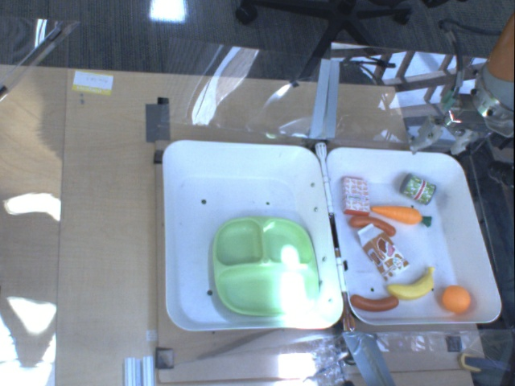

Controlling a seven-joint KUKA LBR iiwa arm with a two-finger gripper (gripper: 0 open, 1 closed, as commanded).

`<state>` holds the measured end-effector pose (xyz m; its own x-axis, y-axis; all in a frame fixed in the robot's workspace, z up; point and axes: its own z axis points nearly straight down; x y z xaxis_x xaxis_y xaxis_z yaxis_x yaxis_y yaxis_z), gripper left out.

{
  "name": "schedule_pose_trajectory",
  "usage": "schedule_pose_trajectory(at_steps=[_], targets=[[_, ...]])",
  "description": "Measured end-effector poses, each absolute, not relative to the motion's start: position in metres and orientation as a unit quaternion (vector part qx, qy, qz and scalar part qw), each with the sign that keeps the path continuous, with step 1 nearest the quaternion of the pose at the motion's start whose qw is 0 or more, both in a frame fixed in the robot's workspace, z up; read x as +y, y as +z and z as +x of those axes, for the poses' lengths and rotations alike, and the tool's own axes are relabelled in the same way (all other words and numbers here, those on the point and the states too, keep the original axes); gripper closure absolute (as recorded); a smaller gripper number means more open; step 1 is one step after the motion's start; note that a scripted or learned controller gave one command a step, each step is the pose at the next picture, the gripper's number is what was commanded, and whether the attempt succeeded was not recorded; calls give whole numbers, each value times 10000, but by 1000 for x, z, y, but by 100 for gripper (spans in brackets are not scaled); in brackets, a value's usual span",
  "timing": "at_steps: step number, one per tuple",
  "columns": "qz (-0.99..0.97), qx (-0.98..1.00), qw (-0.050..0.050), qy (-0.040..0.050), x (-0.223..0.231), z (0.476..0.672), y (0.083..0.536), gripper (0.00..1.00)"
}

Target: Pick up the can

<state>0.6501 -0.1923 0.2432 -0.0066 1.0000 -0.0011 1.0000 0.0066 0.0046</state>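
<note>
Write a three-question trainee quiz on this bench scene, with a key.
1. True or false: the can lies in the same bin as the green plate.
2. Which item lies nearest the can? A) orange B) carrot C) banana
3. Fill in: the gripper hangs over the right bin's ____ edge.

Key: 1. False; the can is in the right bin, the plate in the left bin. 2. B. 3. far.

Lab or office: wooden bench (96, 215), grey carpet (96, 6), office chair base (322, 10), clear shielding (241, 95).
</note>
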Motion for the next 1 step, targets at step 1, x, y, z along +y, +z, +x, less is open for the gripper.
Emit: schedule_pose_trajectory(at_steps=[1], targets=[[7099, 7043, 12, 12, -132, 667, 100, 0]])
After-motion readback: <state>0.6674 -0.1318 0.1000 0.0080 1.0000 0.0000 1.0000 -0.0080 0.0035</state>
